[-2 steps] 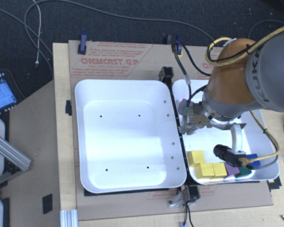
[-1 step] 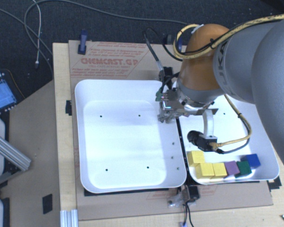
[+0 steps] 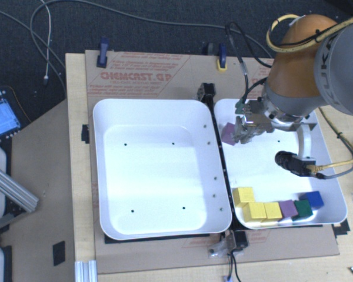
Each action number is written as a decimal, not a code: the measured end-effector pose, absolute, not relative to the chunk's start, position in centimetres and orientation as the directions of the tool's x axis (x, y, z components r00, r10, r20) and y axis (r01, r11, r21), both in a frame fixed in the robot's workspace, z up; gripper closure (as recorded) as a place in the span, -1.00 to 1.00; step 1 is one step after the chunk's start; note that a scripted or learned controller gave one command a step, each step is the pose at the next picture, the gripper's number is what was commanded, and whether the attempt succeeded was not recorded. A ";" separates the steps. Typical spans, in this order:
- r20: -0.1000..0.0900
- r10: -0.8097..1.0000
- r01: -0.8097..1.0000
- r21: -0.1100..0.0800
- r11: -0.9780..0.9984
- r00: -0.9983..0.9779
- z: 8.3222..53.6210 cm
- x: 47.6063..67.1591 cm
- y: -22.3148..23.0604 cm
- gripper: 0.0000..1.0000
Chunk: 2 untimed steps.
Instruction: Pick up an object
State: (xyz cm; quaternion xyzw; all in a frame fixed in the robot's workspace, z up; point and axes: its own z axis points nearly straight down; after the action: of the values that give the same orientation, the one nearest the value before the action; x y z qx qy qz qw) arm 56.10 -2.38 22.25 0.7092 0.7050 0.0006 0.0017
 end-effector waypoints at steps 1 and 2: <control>0.001 1.000 1.000 -0.004 0.005 -0.005 18.6 52.7 3.8 1.00; 0.002 1.000 1.000 -0.001 0.005 -0.005 18.8 50.5 8.5 1.00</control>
State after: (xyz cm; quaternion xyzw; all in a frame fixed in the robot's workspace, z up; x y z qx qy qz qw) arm 50.48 8.49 18.78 0.7054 0.7088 0.0003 -0.0008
